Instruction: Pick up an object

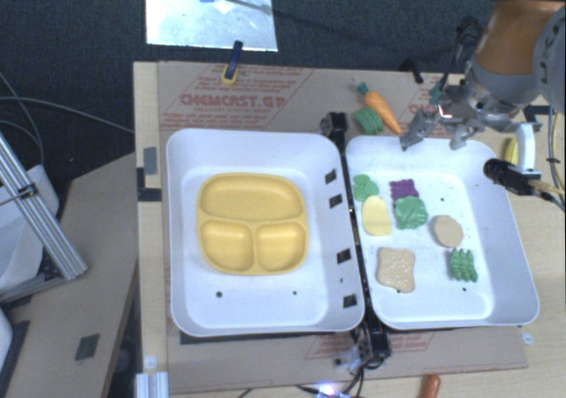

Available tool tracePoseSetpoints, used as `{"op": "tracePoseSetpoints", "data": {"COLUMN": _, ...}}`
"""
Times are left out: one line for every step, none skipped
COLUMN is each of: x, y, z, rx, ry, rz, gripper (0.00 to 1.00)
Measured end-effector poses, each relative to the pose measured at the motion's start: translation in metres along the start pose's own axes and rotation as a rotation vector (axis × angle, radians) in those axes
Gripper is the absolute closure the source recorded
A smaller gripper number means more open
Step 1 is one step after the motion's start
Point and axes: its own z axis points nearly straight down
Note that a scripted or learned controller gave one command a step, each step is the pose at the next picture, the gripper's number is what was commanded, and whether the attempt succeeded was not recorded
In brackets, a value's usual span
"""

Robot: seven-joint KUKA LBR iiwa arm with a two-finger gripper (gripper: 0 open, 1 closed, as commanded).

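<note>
The gripper [435, 132] hangs over the far edge of the right bin [504, 299], its two fingers spread apart with nothing between them. Every candidate inside that bin lies on the near side of it, toward the bin's middle.

Closest are the purple piece [402, 188] and the green leafy piece [409, 211] just beyond it, both a little to the left of the gripper's line and toward the near edge. The purple piece is squat, with no clear long axis, so finger alignment should matter little there.

The yellow piece [376, 216] lies beside the leafy one, close to the bin's left wall; its long axis runs far-to-near. The small green piece [364, 186] sits just above it. The toast [395, 269] lies nearer the front edge, roughly square. The brown round [447, 231] and the dark green ridged piece [462, 264] lie toward the bin's right side, the ridged one elongated far-to-near.

A carrot [378, 106] rests on the surface outside the bin, left of the gripper, pointing toward the far-left.

The left bin [177, 210] carries a yellow tray [252, 221], well apart from the gripper.
</note>
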Motion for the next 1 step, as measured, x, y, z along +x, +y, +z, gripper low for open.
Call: {"op": "tracePoseSetpoints", "data": {"x": 0.0552, "y": -0.0436, "z": -0.1097, "rx": -0.009, "ry": 0.002, "rz": -0.007, "gripper": 0.0}}
